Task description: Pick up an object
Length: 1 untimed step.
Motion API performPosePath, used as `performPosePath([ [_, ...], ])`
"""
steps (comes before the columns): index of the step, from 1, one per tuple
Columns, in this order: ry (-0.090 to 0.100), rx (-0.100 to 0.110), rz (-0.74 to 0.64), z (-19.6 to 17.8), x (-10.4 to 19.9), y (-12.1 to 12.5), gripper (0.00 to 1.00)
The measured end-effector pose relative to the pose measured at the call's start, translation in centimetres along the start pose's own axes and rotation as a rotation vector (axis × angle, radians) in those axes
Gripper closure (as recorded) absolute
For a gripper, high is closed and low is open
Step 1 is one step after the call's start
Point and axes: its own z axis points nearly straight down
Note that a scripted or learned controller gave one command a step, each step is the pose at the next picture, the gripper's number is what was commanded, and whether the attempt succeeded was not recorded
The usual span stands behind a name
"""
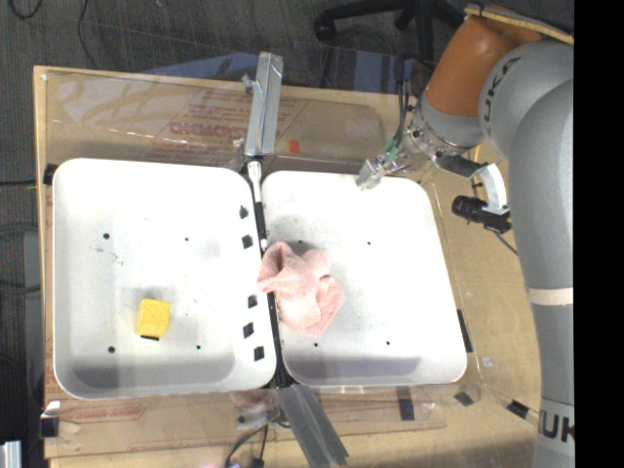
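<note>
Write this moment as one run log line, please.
gripper: above right bin far rim | pink cloth: right bin | yellow block: left bin

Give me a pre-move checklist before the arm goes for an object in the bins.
1. Target in sight: pink cloth lies crumpled in the right bin, against the divider side. Ok.
2. Second candidate: yellow block sits in the left bin, apart from the walls. Ok.
3. Gripper position: over the right bin's far edge, away from both objects. Ok.
4. Gripper carrying nothing: cannot tell.
5. Path to the cloth: nothing between gripper and cloth. Ok.
6. Cloth free of the bin wall: touching or overlapping the wall. Not ok.
</note>
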Motion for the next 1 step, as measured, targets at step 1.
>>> performPosePath([
  [1, 0.000, 0.000, -0.208, -0.59, -0.02, -0.02, 1.00],
])
